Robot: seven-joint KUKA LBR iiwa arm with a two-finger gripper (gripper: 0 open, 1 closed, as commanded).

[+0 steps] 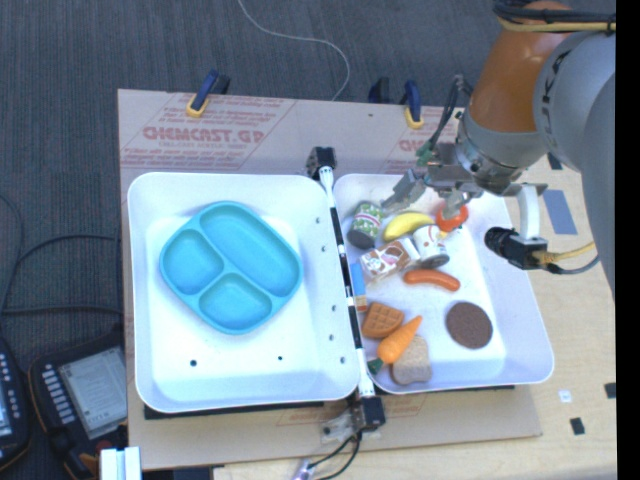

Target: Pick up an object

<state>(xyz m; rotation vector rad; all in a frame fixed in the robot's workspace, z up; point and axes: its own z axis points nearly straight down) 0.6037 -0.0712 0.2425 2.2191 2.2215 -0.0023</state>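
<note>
Brown board (200,133) under bins reads "CHEMCAST GP" in red.

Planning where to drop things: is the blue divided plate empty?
Empty: the blue divided plate shows bare compartments; toy food sits in the other bin.

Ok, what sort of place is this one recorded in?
Most likely a robotics lab test bench, not a kitchen: two white bins clamped onto a printed board, toy food such as a banana and carrot, and loose cables on grey carpet.

Dark grey carpet floor (100,28) surrounds a brown cardboard-covered tabletop (250,133); a thin white cable (300,36) trails across the carpet.
</note>
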